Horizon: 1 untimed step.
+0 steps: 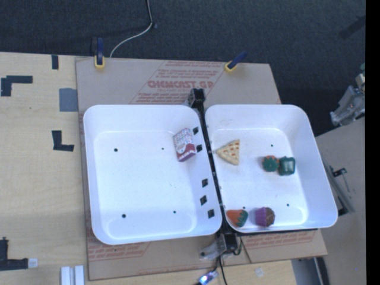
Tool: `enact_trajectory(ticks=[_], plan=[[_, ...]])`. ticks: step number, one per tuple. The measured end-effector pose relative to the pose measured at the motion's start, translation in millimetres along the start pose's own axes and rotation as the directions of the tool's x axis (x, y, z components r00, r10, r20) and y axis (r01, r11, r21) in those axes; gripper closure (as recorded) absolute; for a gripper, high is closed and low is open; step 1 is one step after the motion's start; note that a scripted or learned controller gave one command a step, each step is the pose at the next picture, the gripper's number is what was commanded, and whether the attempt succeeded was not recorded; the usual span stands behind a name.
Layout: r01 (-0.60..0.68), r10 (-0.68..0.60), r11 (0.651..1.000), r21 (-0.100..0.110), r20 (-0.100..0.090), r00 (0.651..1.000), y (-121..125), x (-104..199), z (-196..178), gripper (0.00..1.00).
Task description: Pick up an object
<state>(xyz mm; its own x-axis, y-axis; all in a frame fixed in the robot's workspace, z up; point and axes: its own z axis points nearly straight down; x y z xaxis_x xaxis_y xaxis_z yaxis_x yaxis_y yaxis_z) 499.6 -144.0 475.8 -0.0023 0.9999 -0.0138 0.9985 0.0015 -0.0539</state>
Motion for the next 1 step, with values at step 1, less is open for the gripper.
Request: enact_trajectory(ticks=[1], plan=[[0.0,0.0,1.0,0.004,0.001,1.0,1.1,-0.4,-8.0,1.0]])
